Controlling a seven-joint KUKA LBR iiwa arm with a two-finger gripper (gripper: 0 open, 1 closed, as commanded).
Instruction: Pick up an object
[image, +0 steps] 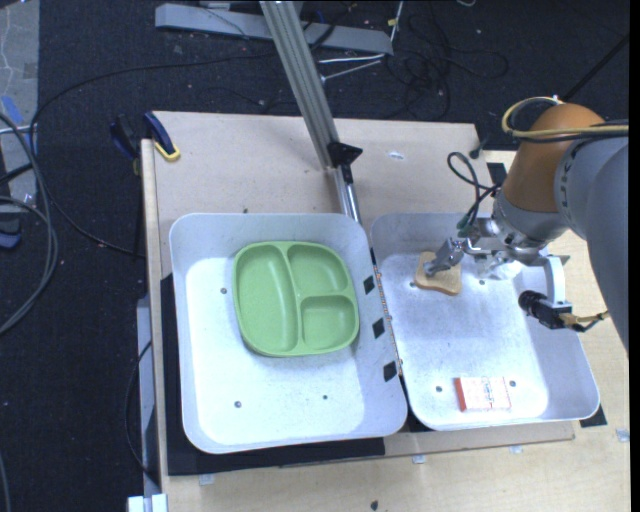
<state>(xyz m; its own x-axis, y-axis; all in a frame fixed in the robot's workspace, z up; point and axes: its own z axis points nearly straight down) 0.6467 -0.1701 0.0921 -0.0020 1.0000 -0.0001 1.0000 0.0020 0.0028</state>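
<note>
- Down low over the right bin (560, 385), upper middle of the frame: gripper (447, 262) right at the tan wedge-shaped object (438, 277), a bread-like slice near the bin's upper left corner.
- Jaw state: cannot tell from this angle; fingertips merge with the tan piece, no clear gap or clamp visible, so no claim of a hold.
- Arm (565, 170) angled in from the right edge, orange band up top, wrist tipped down and to the left; probably that way to come at the slice from above without brushing the bin wall.
- Tan slice flat on the bin floor, touching or just under the fingertips, well apart from everything else there; likely the chosen target for that reason.
- Small red-and-white box (481, 393) lower in the same bin, near the bottom rim, lying flat and well clear of the gripper.
- Green divided plate (296, 297) centre of the left bin (200, 400), three compartments, nothing seen in them.
- Judgement: grasp attempt at the slice under way, lift not yet shown; thin, flat shape could slip from the fingers.
</note>
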